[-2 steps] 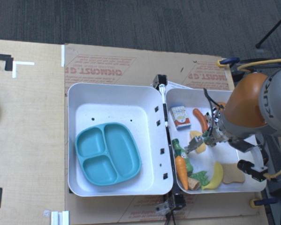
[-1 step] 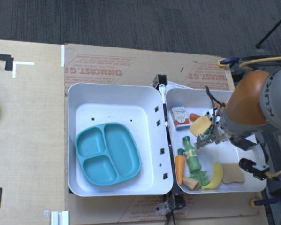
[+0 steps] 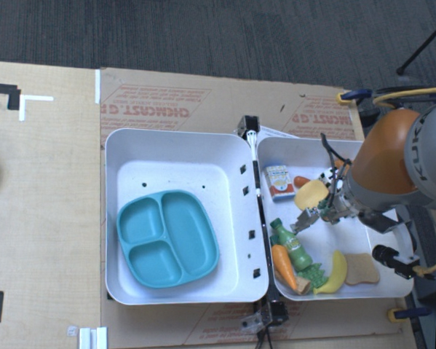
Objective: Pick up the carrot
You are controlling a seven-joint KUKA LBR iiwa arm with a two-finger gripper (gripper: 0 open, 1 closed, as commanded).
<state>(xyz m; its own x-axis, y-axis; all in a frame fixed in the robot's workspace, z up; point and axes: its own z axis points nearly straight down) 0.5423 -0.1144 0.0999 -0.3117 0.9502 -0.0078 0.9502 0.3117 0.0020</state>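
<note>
the carrot [image 3: 284, 267] lies in the right bin [image 3: 394, 289], hard against that bin's left wall near its front-left corner, tip pointing toward the front edge. landmark for the rest = the carrot. touching its right side is a green bottle [image 3: 291, 242], tilted, neck up-left of the carrot's top end, w/ a leafy green piece [image 3: 314, 274] just right of the carrot's lower half. a small brown bit sits at the carrot's tip, too small to id. right of the carrot, past the greens, a banana [image 3: 334, 273] curves along the bin's front, and a slice of toast [image 3: 362, 269] lies just beyond the banana.

the gripper [image 3: 308, 218] hangs above-right of the carrot, over the bottle's upper end, apart from the carrot. can't tell if the jaws are apart or together; they're too small and dark to read. a yellow rounded item [image 3: 311, 195] sits just behind the gripper, farther from the carrot, w/ a red piece [image 3: 301, 182] and a small carton [image 3: 278, 180] beyond that, well back from the carrot. the arm [image 3: 386, 168], orange band showing, comes in from the far right of the carrot.

left of the carrot, across the wall, is the left bin [image 3: 131, 158] holding a blue three-section plate [image 3: 168, 238].
</note>
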